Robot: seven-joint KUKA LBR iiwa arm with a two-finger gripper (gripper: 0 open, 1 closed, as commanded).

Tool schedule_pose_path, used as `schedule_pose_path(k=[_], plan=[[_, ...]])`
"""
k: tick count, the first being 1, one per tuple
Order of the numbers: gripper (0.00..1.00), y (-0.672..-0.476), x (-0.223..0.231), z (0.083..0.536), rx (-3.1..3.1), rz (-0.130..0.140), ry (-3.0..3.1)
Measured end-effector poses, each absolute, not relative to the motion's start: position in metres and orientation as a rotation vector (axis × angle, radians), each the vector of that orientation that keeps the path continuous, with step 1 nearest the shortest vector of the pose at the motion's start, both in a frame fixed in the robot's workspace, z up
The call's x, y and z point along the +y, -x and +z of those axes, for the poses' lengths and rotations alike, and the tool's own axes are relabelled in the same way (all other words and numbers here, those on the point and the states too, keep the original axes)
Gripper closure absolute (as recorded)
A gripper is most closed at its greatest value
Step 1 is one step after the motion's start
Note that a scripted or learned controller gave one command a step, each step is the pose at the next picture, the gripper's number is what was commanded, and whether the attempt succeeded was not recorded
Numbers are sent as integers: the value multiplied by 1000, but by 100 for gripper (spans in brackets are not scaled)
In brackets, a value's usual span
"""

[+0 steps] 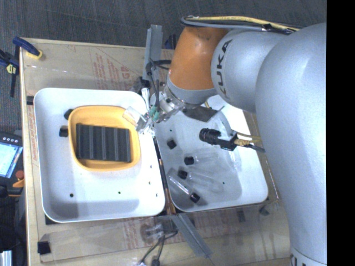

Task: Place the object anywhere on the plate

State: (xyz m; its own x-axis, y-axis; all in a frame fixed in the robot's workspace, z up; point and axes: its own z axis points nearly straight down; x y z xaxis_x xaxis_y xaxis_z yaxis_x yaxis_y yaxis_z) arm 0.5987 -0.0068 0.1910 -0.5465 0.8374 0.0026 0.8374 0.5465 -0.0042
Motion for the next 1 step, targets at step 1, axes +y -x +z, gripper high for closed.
schedule_pose_path(k=[1], plan=[[0, -599, -7, 191, -2759, 4, 1495]])
